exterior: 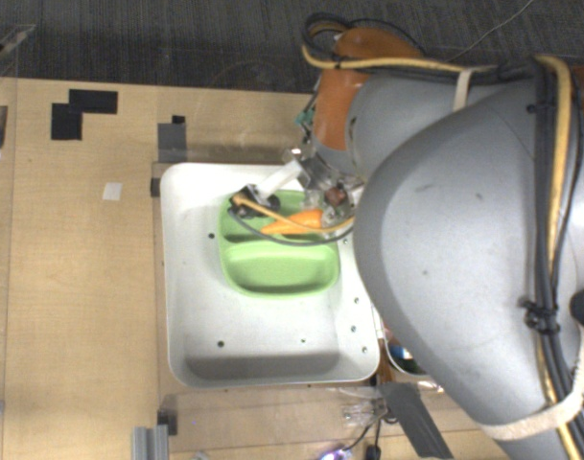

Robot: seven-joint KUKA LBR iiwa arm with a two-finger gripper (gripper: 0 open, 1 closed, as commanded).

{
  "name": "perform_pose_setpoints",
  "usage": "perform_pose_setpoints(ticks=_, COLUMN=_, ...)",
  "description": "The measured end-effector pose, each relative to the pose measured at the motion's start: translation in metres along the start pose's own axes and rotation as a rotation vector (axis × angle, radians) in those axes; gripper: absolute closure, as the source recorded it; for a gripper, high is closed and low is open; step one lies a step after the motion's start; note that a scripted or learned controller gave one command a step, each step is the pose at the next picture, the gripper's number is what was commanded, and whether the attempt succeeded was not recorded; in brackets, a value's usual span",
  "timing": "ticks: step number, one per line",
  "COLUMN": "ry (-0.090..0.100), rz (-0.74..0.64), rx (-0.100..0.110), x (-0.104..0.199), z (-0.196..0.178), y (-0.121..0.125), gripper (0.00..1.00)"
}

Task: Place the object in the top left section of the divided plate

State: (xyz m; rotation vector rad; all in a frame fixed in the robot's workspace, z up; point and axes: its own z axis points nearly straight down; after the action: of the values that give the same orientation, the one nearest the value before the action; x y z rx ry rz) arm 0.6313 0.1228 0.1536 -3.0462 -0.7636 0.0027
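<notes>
One green divided plate (277, 271), tapered orange object (296, 222) across its top; pincer (317, 202) state unclear

The arm (445, 228) hides the green plate's (277, 268) upper right corner.

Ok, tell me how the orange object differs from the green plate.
The orange object is thin and small; the green plate is broad and far larger. The object lies slanted across the plate's upper part; the plate sits flat. Both are within the white bin.
</notes>
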Motion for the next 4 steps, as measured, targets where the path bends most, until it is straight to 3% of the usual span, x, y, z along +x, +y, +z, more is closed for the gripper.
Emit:
perform_pose_setpoints(ticks=1, ry=0.002, rz=0.016, rx=0.0, x=-0.087, z=-0.031, y=-0.031, gripper=1.0)
perform_pose_setpoints(ticks=2, ry=0.004, rz=0.054, rx=0.0, x=-0.05, z=-0.119, y=-0.02, gripper=1.0)
perform_pose_setpoints(ticks=3, ry=0.002, rz=0.17, rx=0.0, x=-0.082, z=-0.057, y=-0.066, gripper=1.0)
perform_pose_setpoints(ticks=4, ry=0.004, rz=0.288, rx=0.0, x=-0.09, z=-0.109, y=-0.035, gripper=1.0)
